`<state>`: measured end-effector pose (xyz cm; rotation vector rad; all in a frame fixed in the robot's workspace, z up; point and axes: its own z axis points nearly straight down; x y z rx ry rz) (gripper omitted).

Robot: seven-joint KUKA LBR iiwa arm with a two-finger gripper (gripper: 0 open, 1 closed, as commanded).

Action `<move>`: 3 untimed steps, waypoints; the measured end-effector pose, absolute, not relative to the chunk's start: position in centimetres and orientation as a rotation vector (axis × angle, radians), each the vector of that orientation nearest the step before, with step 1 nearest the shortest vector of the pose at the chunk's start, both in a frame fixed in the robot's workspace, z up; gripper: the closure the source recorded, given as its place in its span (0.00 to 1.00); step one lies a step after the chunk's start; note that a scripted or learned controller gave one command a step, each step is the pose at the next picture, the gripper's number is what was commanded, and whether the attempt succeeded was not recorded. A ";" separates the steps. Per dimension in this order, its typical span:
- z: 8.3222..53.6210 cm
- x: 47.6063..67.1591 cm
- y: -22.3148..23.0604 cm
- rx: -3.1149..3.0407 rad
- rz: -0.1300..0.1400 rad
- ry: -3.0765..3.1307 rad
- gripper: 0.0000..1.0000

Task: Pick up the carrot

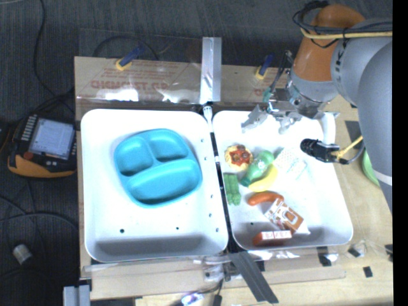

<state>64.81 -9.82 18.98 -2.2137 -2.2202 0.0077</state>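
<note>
Clutter sits in the middle of the right bin [331, 199], and the carrot [261, 198] lies within it: a short orange-red stick on its side, a little nearer the bin's front wall than its back wall. It lies roughly crosswise to the bin's long sides. A yellow piece [266, 180] touches or nearly touches it on the side toward the bin's back wall. A printed packet [284, 216] sits just beside it toward the bin's front right corner. A green stick [231, 189] lies against the bin's left wall.

The gripper [270, 118] hangs over the bin's back wall, well apart from the carrot, its two fingers [253, 119] spread and nothing between them.

The carrot looks like a light toy, probably smooth and rounded, so it may roll or squirt out of a loose pinch. A sound hold would be across its narrow width near the middle of its length. One finger would go down on the side facing the bin's front wall, the other in the slim gap by the yellow piece. That crowded side is the likely trouble: a finger could land on the neighbour instead.
</note>
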 end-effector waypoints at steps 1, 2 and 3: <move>21.3 64.6 -10.7 -2.198 0.007 -2.237 0.00; 20.4 58.6 -13.3 -2.181 0.010 -2.253 0.00; 11.5 52.6 -13.6 -2.188 0.008 -2.241 0.00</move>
